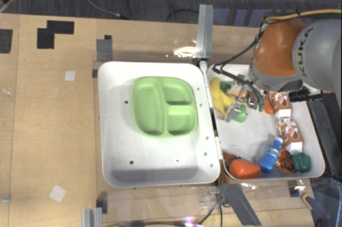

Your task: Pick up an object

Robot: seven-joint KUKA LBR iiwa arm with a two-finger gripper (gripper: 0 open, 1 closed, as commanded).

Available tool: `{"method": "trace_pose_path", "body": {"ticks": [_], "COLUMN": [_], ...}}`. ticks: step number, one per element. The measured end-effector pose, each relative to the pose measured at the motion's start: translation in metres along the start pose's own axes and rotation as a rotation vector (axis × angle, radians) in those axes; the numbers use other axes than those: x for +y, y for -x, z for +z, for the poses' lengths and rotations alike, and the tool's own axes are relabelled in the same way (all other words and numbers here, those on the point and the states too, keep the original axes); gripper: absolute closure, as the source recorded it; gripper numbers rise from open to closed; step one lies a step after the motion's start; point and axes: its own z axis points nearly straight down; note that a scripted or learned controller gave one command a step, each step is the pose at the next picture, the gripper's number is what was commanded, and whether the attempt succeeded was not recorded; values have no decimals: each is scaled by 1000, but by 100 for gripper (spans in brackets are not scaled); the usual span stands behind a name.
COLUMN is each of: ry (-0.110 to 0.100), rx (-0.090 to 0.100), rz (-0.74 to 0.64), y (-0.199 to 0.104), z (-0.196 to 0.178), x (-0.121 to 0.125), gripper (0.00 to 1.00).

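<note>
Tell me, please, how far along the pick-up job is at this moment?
Done: the arm has reached into the right bin, its gripper low by the banana and a small green object. In hand: nothing visibly lifted; the grip is unclear. Left: securing and raising an object. The green tray sits in the left bin.

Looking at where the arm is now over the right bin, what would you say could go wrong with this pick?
The gripper sits low among a yellow banana-like item and a small green object that lie close together, so it may nudge one while reaching for the other, or close on both. These items also lie near the bin wall, so a finger might catch the wall.
</note>
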Motion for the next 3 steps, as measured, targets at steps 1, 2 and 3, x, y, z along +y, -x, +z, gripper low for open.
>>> {"method": "trace_pose_path", "body": {"ticks": [1,2,3], "ry": [-3,-5,1], "rx": [20,20,9], "rz": [35,19,58], "y": [12,13,7], "z": [-1,-1,0], "x": [4,4,4], "gripper": [0,0,0]}}
